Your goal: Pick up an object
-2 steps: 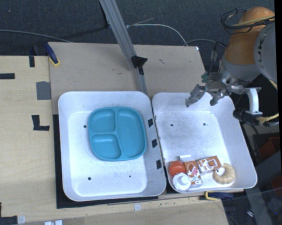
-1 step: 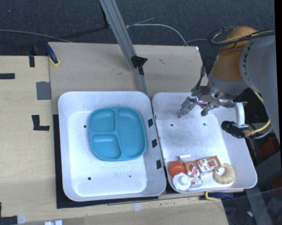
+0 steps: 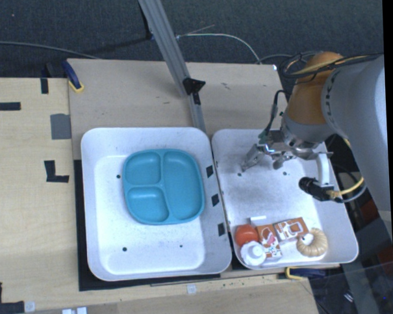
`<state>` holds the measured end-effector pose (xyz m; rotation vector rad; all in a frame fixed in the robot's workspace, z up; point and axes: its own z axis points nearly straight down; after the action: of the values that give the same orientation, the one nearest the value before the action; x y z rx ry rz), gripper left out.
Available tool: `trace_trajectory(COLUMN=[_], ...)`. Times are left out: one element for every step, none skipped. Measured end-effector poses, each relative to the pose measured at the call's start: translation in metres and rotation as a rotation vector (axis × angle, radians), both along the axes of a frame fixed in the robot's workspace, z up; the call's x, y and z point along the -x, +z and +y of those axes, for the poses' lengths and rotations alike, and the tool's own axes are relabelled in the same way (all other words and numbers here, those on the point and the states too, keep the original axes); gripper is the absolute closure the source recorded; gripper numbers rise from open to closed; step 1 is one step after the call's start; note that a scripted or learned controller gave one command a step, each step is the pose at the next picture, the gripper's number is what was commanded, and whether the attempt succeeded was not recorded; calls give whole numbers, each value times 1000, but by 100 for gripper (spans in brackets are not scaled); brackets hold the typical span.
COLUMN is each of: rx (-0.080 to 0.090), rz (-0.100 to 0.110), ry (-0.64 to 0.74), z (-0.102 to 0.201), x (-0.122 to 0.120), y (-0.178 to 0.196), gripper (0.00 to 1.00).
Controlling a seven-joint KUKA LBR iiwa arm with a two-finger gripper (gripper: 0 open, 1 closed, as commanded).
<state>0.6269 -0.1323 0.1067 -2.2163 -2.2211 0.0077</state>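
Observation:
My gripper [image 3: 263, 162] hangs over the upper part of the right bin [image 3: 286, 195], fingers spread open and nothing between them. The objects lie clustered at that bin's near edge, well below the gripper: a red-orange round piece [image 3: 245, 234], a white bottle-like item [image 3: 254, 253], a red and white carton [image 3: 282, 234] and a tan ring-shaped pastry [image 3: 313, 242]. A blue divided plate [image 3: 164, 186] lies in the left bin [image 3: 103, 255].
The bins meet at a shared wall [image 3: 214, 198]. A grey metal pole [image 3: 172, 50] slants down to the bins' far edge. The grey arm with its orange band [image 3: 311, 96] comes in from the right, trailing a black cable [image 3: 318, 188].

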Motion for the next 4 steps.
trace_trajectory(rx=[0,0,0,-1], rz=[-3,-9,-11,-9], ry=[2,0,0,0], z=[1,-1,1,1], x=[-1,-6,-17,-18], y=[13,57,107,141], gripper=[100,100,100,100])
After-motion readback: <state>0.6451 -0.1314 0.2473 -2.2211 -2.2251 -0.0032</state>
